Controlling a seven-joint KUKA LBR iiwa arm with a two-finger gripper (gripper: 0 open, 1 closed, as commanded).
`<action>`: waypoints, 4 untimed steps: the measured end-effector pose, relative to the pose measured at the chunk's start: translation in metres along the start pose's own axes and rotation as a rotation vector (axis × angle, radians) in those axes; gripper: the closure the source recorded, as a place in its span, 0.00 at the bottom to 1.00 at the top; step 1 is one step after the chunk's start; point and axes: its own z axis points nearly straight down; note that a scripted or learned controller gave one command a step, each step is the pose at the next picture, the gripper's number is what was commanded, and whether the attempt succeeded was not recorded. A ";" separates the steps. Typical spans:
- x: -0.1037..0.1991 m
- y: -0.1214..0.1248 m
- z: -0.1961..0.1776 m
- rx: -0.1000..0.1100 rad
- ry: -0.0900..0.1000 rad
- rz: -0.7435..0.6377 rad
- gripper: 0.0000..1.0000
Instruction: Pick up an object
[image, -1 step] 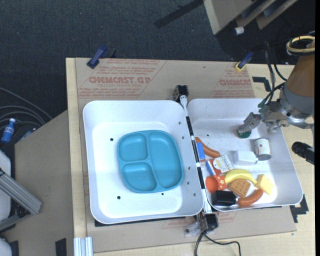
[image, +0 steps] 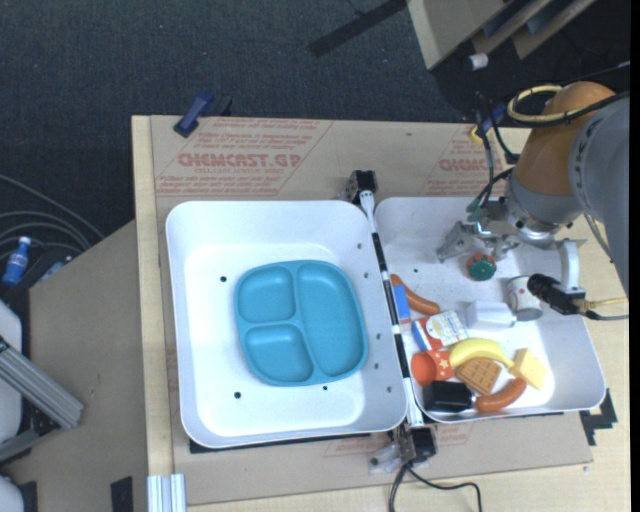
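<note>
My gripper (image: 481, 244) hangs over the back part of the right bin (image: 572, 392), reaching in from the right, and it is open with its grey fingers (image: 452, 243) spread sideways. Just below it a small green and orange toy (image: 483, 267) lies on the bin floor, with no finger touching it. Nearer the front lie a silver cylinder (image: 521, 296), a white block (image: 492, 315), an orange sausage (image: 418, 299), a yellow banana (image: 477, 351), a waffle piece (image: 481, 374), a cheese wedge (image: 531, 368), a red toy (image: 431, 366) and a black piece (image: 449, 396).
The left bin (image: 200, 400) holds a blue divided plate (image: 299, 322). A black divider rail (image: 385, 290) runs between the bins. A black cable (image: 590, 305) trails from the arm over the right bin's right rim. A blue clip (image: 193, 115) lies on the cardboard at the back.
</note>
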 end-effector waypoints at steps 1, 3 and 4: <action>0.000 0.001 -0.012 -0.004 -0.002 -0.001 1.00; 0.034 0.016 0.003 -0.003 0.000 -0.001 0.00; 0.020 0.025 0.003 -0.003 -0.001 0.000 0.00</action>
